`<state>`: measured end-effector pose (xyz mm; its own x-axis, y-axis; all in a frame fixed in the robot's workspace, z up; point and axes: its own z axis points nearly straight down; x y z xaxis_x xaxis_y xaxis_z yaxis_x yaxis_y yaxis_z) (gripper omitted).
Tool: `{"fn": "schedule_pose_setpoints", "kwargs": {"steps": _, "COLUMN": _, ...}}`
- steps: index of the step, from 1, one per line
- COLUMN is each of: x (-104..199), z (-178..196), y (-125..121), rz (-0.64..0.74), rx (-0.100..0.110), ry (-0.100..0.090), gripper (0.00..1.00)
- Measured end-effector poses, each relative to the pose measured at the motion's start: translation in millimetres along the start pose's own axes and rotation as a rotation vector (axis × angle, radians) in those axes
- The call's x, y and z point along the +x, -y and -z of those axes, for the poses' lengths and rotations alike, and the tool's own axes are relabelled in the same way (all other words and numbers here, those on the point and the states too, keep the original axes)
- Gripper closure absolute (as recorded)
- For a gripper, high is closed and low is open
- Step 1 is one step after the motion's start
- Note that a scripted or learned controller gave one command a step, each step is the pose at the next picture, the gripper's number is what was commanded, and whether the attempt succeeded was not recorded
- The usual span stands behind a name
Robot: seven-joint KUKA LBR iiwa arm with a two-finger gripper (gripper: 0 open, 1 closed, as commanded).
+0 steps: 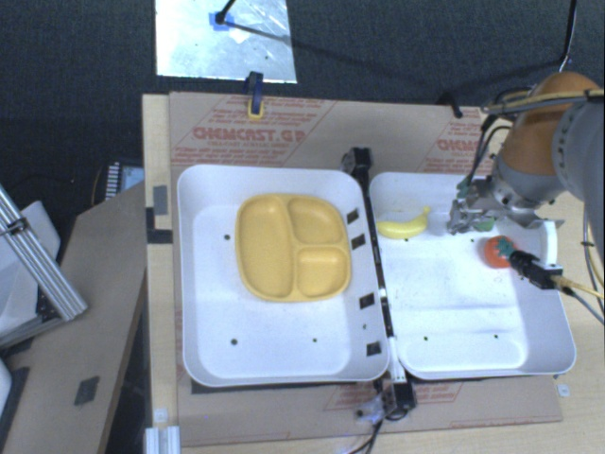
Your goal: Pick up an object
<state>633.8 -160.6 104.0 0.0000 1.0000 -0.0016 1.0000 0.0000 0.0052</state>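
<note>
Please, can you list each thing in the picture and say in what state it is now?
Plate: upright, in left bin.
Banana: lying flat in right bin, near its back edge.
Orange toy: resting in right bin, untouched.
Pincer: low over right bin, between banana and orange toy.

light: bright, even, from above | shadows: soft, faint | glare: two shallow white plastic bins (284,362) nearly washed out; crinkled silver foil sheet (225,26) shines | focus: slightly soft, grainy | surround: dark
</note>
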Motion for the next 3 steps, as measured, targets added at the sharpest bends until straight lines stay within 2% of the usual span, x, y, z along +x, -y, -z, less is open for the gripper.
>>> {"fn": "schedule_pose_setpoints", "kwargs": {"steps": 2, "x": 4, "z": 118, "y": 12, "rz": 0.002, "rx": -0.002, "ry": 0.0, "gripper": 1.0}}
{"fn": "schedule_pose_setpoints", "kwargs": {"steps": 3, "x": 5, "z": 183, "y": 8, "rz": 0.005, "rx": -0.004, "ry": 0.001, "gripper": 1.0}}
